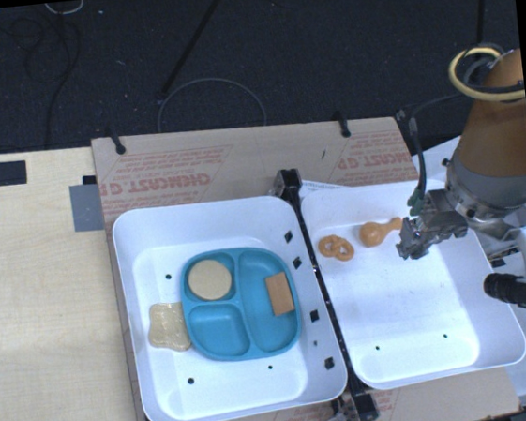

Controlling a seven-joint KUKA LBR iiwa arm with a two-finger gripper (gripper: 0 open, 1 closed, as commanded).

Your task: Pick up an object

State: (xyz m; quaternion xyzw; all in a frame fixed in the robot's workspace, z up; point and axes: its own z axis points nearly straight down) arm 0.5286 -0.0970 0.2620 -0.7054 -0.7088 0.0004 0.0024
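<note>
In the right bin (418,329) lie a brown pretzel (335,247) and an orange pear-shaped piece (378,232), both near the far edge. My gripper (416,240) hangs just right of the orange piece, over the bin's upper right part. In the left bin (144,247) a blue divided tray (244,330) carries a round tan cookie (209,280) and a brown rectangular piece (279,294). A pale yellowish slice (169,326) lies beside the tray's left edge.
The arm's grey body with its orange band (499,131) rises at the right edge. A black divider (311,284) runs between the bins. Cardboard (239,165) lies under the bins, with a wooden bench (40,325) to the left.
</note>
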